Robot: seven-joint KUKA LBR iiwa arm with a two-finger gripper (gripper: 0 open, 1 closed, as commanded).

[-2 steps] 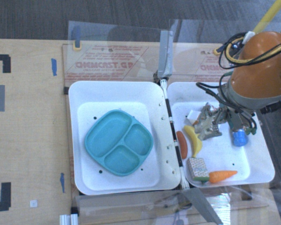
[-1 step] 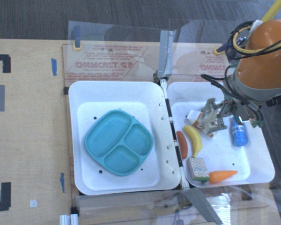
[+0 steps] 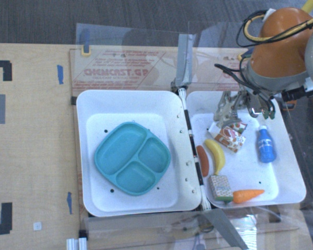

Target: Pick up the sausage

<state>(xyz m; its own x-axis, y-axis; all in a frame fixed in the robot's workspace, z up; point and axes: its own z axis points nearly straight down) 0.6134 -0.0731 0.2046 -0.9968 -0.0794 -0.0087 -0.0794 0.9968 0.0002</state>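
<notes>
Sausage pick, not yet begun.
Slim reddish-brown sausage [image 3: 202,160] lies untouched in the right white bin [image 3: 287,186]; two-finger gripper [image 3: 228,110] hovers above, grip state indeterminate.

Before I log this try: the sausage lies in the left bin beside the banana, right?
Not quite. In the camera view the sausage lies beside the banana in the right bin, against its left wall, not in the left bin.

**A robot test bench in a lab**

This is a lab, not a kitchen. Two shallow white bins [image 3: 88,105] sit on a plywood bench top [image 3: 31,139] marked with black and blue tape. Clear plastic guards stand behind the bins, and a cabled industrial arm [image 3: 279,40] hangs above the right one.
</notes>
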